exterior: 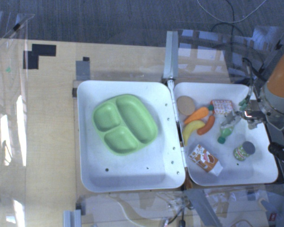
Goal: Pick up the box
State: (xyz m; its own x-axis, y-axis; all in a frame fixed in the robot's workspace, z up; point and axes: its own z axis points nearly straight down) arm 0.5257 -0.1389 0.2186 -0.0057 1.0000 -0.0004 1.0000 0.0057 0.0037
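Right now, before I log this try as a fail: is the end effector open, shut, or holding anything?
End effector: cannot be told. It sits low in the right bin, beside the green bottle; no object shows clearly in its grip.

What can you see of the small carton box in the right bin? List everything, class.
The box is a small carton, brown and orange on its printed face with white ends. It looks like cardboard. It lies flat and askew on the floor of the right bin, near the front left corner. Nothing touches it; the banana lies apart, behind it.
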